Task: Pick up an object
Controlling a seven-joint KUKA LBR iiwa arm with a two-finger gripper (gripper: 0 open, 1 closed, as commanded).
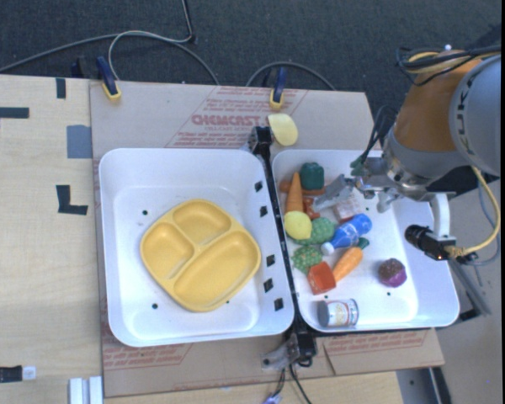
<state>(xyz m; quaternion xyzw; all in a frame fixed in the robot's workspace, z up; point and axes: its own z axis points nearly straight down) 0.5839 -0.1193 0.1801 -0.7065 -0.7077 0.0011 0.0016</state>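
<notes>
— Gripper (347,194) is hanging over the right bin (429,305), above the pile of toy food. I cannot tell its state.

— What is lying under it?

— Carrot (294,194), lemon (298,225), blue bottle (350,230) and green cap (311,175) are sitting close together. Purple ball (392,272) and can (340,313) are lying apart. Yellow tray (200,253) is resting in the left bin (122,225).

Small toy foods (324,234) lie clustered in the right bin (421,305).
</notes>
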